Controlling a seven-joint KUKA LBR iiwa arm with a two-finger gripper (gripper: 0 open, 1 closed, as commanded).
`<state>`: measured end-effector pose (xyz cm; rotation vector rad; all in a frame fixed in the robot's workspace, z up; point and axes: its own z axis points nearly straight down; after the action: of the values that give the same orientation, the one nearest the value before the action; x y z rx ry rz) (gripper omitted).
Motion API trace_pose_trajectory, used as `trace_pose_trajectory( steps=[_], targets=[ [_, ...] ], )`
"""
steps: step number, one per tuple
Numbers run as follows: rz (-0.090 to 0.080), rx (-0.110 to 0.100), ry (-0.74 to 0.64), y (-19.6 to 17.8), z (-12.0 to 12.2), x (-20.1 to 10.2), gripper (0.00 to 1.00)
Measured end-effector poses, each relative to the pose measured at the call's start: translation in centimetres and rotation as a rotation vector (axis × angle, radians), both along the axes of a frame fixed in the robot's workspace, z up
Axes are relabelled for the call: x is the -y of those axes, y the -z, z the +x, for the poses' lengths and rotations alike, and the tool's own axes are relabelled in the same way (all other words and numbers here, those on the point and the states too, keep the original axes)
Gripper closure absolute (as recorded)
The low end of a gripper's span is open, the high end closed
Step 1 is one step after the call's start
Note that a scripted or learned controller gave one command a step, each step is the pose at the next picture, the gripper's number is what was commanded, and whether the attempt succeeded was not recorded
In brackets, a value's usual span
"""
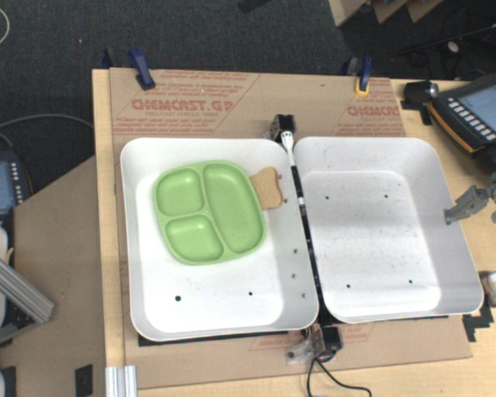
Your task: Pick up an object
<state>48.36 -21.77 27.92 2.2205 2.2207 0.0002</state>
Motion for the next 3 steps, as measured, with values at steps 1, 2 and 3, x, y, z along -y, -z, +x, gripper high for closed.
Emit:
trace_pose_trajectory(
  steps=[1,2,3],
  targets=[
    [-0.008,0.020,-0.003,-19.5,-0.3,-0.9,0.00],
    [-0.004,0.006,-0.002,-19.6,-0.3,-0.9,1.00],
    [0.005,-0.013,-0.001,-7.6,-0.5,-3.4,1.00]
  ],
)
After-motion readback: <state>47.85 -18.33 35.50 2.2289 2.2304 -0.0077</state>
